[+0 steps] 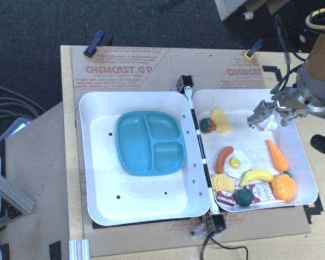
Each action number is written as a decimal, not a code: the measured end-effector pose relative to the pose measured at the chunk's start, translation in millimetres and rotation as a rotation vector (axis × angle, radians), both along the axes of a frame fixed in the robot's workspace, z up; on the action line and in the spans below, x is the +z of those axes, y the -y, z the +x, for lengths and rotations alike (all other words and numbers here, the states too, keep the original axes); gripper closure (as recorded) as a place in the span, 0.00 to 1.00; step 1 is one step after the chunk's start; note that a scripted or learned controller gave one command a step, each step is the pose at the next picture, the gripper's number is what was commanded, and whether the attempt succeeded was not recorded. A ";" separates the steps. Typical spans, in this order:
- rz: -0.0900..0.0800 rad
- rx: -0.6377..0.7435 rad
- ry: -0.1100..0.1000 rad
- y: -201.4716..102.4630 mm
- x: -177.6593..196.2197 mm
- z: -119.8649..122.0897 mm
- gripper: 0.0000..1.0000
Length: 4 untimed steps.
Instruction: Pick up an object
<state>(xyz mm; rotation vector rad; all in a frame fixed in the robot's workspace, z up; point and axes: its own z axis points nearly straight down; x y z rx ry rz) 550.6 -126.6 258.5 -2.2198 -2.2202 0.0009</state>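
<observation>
On the surface sit two white bins. Taking the blue divided plate as landmark, it lies alone in the left bin. The right bin, right of the plate, holds, near to far: one broccoli, one packet, one orange fruit, one corn, one banana, one fried egg, one sausage, one carrot, one lemon. The hand hovers farthest right; whether it is open or closed cannot be told.

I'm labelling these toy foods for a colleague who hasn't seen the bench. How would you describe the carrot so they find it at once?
Look in the right-hand white bin, along its right side below the gripper. The carrot lies there alone, a slim orange cone running diagonally, above the banana. The round orange fruit nearby shares its colour but is squat, not pointed.
</observation>
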 end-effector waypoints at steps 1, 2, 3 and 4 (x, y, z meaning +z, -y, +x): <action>0.000 -0.001 0.000 -3.5 -133.1 8.0 0.00; -0.001 0.001 0.002 -31.2 -174.3 58.2 0.00; -0.001 -0.001 0.004 -30.7 -163.9 58.8 1.00; -0.001 -0.001 0.004 -30.8 -164.0 58.7 0.00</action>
